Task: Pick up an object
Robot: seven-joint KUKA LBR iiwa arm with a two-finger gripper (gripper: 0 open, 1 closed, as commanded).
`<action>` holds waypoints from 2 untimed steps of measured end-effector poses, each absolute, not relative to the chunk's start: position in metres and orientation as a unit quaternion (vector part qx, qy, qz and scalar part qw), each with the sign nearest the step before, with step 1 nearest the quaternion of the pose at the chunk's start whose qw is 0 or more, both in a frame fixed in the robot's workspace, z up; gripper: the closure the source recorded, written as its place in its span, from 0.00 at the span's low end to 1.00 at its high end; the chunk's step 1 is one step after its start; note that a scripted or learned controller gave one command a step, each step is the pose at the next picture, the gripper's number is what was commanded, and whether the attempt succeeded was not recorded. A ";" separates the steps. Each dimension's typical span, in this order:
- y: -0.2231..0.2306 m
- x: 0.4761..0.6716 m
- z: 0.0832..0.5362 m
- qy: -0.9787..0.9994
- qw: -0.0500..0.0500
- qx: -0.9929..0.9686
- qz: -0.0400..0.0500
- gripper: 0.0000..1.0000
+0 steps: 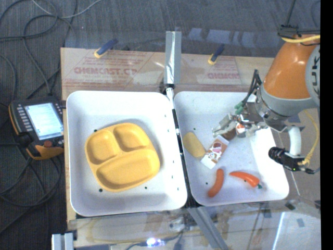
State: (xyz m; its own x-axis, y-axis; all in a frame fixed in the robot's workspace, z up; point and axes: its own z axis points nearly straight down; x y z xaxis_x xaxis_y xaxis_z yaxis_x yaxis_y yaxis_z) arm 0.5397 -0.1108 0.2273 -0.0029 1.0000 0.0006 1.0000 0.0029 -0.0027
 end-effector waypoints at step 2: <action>-0.113 0.539 0.110 -0.771 0.000 -0.636 -0.002 1.00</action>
State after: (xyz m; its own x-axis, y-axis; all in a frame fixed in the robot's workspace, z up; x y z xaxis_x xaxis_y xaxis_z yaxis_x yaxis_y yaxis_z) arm 0.5391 -0.1134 0.1098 -0.1900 0.9818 0.0019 0.9818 0.1900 0.0027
